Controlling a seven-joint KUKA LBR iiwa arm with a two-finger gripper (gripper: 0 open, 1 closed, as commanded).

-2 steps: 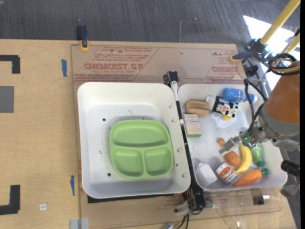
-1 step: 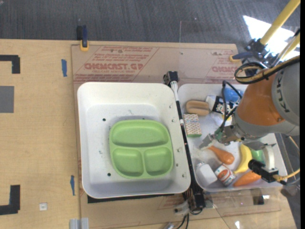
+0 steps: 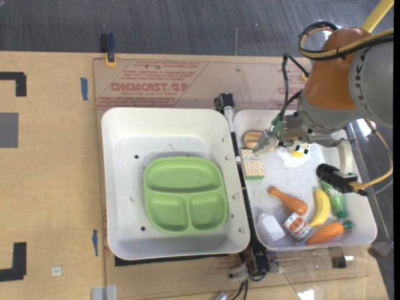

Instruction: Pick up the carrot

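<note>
The carrot lies at the right bin's near edge, beside a banana and a can. The left bin holds a green divided tray. The pincer hangs at the right bin's far end, its grip impossible to tell.

Dark grey floor lies beyond the cardboard-covered wooden bench.

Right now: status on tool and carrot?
Tool at right bin's far side, nothing gripped. Carrot at near edge, untouched. Banana and can crowd it.
</note>
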